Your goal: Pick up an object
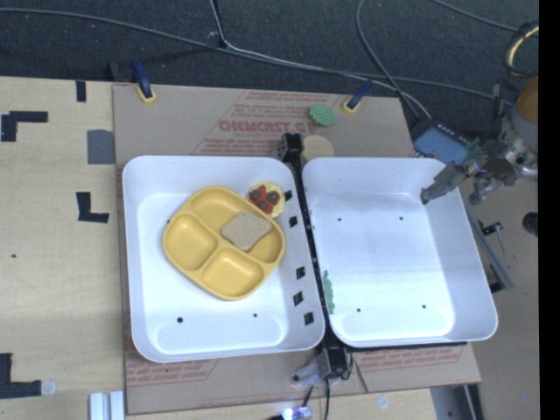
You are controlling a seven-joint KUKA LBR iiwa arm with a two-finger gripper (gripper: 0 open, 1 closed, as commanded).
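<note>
Claw [457, 185] at right bin's [398, 326] edge, far from toast [246, 229].

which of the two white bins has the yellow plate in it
The left bin, the one farther from the gripper. A yellow divided plate with a tan bread slice lies in it.

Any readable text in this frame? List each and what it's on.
"CHEMCAST GP", likely, in red print, repeated in diagonal rows on the brown board under the bins; blurred, so the reading is uncertain.
Smaller red print between those rows: too blurred to read.
Plate, bins and gripper: no text seen.
</note>
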